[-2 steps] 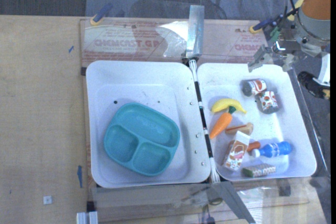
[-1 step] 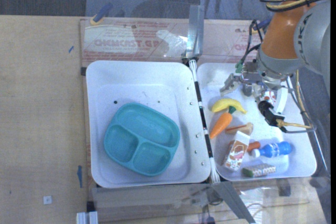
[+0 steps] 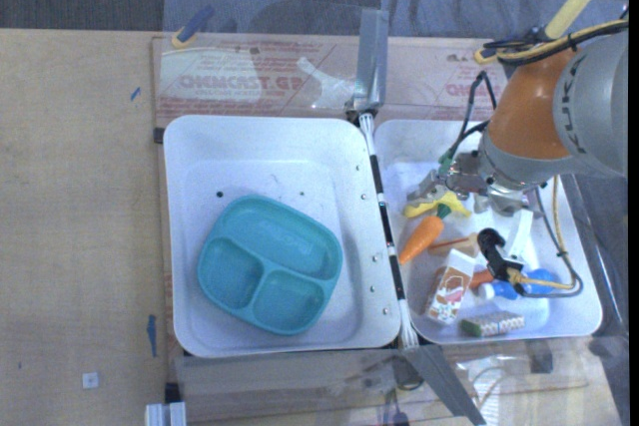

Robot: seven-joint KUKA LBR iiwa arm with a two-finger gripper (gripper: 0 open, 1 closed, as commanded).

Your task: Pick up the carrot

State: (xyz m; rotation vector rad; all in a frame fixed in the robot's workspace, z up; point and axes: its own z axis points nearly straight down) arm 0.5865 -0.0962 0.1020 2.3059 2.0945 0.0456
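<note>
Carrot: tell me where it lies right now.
The carrot lies in the right bin, near its left wall, just below the yellow banana toy.

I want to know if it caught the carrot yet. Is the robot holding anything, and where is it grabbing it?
I can't tell. The tool is just above the carrot in the right bin, but the carrot lies apart from it.
</note>
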